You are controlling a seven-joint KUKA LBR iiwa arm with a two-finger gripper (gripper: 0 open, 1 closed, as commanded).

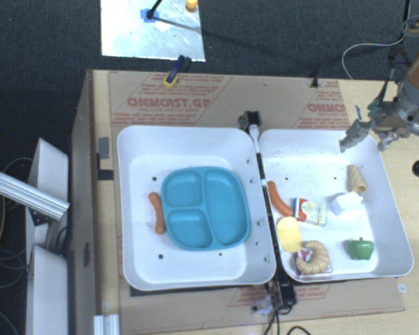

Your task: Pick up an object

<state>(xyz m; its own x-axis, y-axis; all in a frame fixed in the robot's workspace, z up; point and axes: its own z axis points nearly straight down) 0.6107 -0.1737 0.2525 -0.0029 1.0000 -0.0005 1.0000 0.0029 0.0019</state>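
My gripper (369, 139) hangs open over the far right corner of the right bin (293, 145), with nothing between its fingers (350, 139). Just in front of it lie a beige roll (357, 179) and a white block (347, 202). The same bin holds a red and white packet (311, 211), an orange sausage (279, 197), a yellow lemon (289, 234), a brown ring-shaped pastry (313, 257) and a green pepper (361, 248).
The left bin (140, 152) holds a blue divided plate (204, 206) with a second orange sausage (157, 213) beside its left edge. A black divider rail (260, 180) runs between the bins. Bare floor shows at the back of the right bin.
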